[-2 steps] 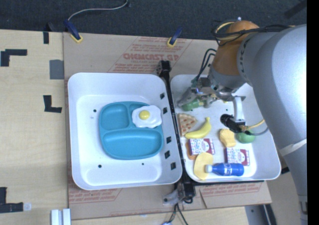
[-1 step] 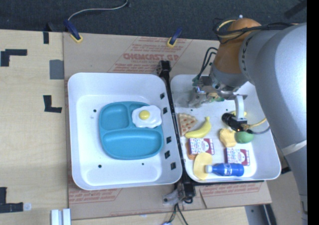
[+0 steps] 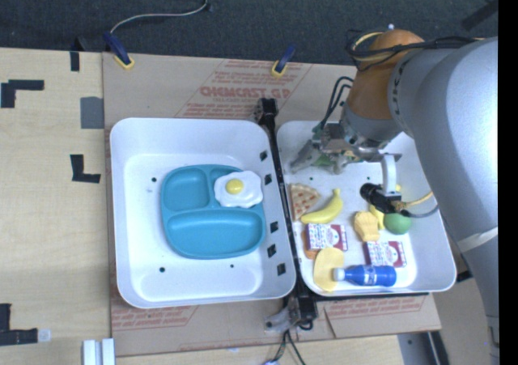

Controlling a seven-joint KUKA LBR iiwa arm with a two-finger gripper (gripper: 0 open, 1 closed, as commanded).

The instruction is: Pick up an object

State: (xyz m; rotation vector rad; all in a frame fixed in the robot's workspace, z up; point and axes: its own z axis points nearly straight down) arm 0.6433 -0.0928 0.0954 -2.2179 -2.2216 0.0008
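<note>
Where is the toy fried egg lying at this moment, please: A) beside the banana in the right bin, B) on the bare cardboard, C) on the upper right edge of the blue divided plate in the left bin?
C: the fried egg rests on the blue plate's upper right edge, in the left bin.

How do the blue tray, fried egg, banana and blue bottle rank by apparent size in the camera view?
Largest to smallest:
1. blue tray
2. blue bottle
3. fried egg and banana look about alike, so I won't rank them.
</note>
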